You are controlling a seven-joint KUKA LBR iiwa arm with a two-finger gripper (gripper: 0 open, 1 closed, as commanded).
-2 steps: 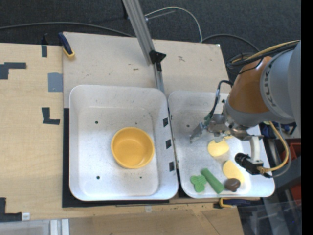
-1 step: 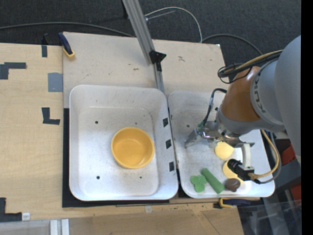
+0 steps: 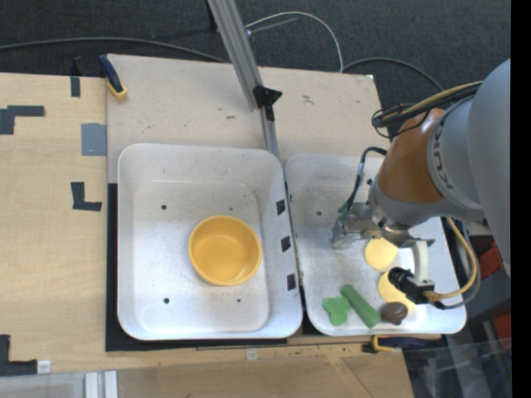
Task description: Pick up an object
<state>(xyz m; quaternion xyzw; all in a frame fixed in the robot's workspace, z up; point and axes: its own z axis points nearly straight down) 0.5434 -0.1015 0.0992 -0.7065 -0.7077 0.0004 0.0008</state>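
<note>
The gripper (image 3: pixel 347 232) hangs low in the right bin (image 3: pixel 319 185), its jaw state impossible to tell; a pale yellow disc (image 3: pixel 381 254) lies just right of it, apart.

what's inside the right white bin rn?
The right white bin holds a green block, a green clover-shaped piece, two pale yellow round pieces and a small brown object. The grey arm and gripper cover part of its floor.
</note>
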